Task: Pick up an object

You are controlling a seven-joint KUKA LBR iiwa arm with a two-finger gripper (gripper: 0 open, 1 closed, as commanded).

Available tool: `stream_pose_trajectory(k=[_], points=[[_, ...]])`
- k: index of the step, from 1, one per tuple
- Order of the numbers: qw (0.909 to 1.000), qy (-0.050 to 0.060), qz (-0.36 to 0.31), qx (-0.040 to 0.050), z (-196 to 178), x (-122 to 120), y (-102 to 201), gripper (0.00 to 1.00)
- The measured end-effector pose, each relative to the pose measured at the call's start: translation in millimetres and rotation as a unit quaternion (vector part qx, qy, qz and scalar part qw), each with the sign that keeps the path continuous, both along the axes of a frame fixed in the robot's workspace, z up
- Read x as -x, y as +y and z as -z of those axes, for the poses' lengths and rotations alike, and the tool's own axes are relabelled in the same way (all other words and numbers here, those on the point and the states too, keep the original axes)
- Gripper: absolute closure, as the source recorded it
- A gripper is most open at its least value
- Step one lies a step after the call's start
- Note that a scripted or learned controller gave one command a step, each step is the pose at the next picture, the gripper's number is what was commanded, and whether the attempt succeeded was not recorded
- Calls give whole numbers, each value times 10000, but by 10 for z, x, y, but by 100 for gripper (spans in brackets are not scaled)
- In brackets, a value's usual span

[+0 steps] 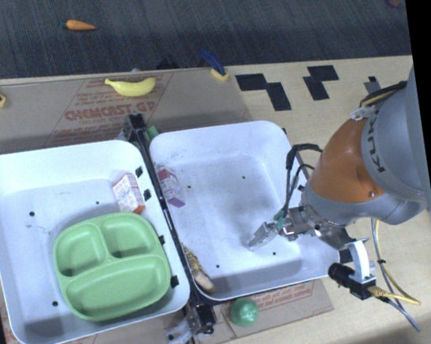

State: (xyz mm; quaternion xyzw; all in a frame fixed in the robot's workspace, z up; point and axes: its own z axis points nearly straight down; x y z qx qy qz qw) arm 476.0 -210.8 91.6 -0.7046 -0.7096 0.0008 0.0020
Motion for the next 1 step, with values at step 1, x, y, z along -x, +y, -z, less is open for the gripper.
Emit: stream_pose_trajectory(k=[1], points=[[10000,-7,-14,3,-1,-601,514,0]])
